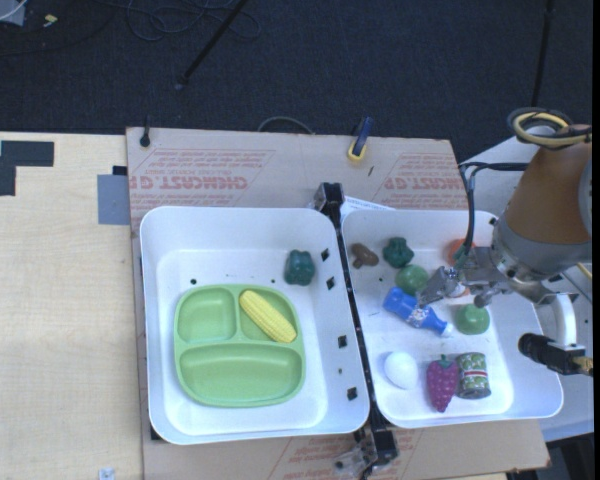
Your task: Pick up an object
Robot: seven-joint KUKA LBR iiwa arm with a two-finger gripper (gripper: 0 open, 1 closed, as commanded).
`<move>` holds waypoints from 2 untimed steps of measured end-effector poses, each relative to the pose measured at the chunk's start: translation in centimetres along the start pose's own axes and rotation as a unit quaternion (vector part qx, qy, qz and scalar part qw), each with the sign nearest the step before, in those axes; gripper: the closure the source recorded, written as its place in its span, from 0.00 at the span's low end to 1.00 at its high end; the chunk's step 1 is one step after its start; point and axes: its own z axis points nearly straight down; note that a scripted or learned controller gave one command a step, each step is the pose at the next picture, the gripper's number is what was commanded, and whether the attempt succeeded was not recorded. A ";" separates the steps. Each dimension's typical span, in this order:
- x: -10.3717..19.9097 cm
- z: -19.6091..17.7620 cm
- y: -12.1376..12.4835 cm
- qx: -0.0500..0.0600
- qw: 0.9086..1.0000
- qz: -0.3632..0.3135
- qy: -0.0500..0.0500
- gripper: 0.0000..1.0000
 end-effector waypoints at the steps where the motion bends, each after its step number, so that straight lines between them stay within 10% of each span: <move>1: 0.1 5.8 -1.0 -0.001 1.000 0.000 0.000 0.00; 2: 0.3 8.3 -1.0 -0.002 1.000 0.000 0.000 0.00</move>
